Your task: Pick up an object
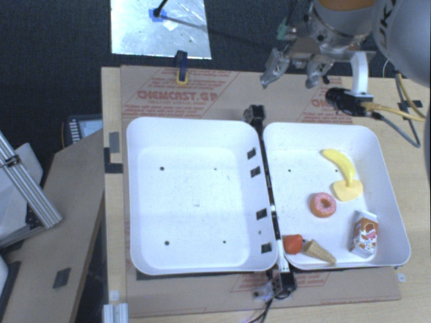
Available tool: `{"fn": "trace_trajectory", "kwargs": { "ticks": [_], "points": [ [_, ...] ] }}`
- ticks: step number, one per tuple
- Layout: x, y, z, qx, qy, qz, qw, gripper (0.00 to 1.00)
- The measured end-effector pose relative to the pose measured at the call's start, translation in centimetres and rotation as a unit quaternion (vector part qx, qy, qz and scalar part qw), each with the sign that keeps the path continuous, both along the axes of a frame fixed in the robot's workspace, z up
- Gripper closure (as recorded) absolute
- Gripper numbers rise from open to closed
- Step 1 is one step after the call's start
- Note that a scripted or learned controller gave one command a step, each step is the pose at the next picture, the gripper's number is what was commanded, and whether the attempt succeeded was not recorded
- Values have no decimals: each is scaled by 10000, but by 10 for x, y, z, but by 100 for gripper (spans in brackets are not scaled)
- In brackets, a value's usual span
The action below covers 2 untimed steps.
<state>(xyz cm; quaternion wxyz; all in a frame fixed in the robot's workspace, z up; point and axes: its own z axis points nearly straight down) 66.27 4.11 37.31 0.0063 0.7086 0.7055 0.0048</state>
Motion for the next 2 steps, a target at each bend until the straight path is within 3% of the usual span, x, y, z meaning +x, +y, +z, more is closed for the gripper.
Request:
{"fn": "trace_trajectory", "kwargs": {
  "ticks": [1, 2],
  "points": [
    [-6, 87, -5, 29, 62, 82, 9999, 0],
    [-42, 166, -2, 26, 75, 86, 9999, 0]
  ]
}}
